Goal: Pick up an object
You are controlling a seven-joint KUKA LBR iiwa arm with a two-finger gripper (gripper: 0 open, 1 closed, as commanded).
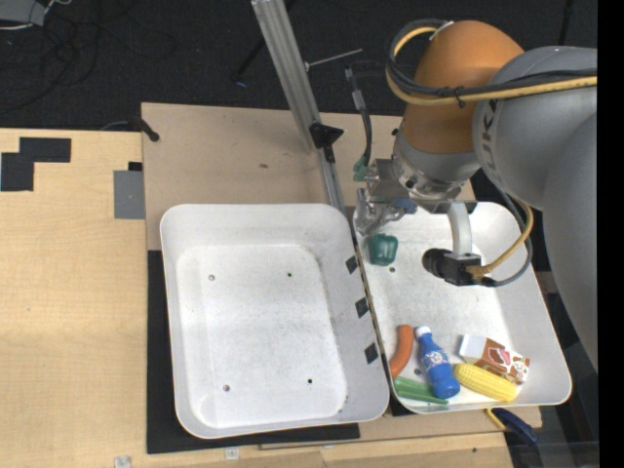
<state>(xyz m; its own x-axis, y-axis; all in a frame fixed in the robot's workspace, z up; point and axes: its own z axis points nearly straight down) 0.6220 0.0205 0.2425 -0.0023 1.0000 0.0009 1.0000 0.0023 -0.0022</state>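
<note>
pincer (375,224) looks clamped on a small green object (381,251) hanging just over the right bin's (541,344) far left corner, probably light, smooth, a bit slippery, best pinched across its middle, while that bin holds a carrot (403,348), blue bottle (436,363), corn (486,381) and the left bin (185,261) sits beside it.

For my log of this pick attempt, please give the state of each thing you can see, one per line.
gripper: low over the right bin's far left corner, just above the green object
green object: in the right bin, by the divider
orange carrot: lying in the right bin
blue bottle: lying on its side
yellow corn: lying flat
left bin: resting on the bench
</note>
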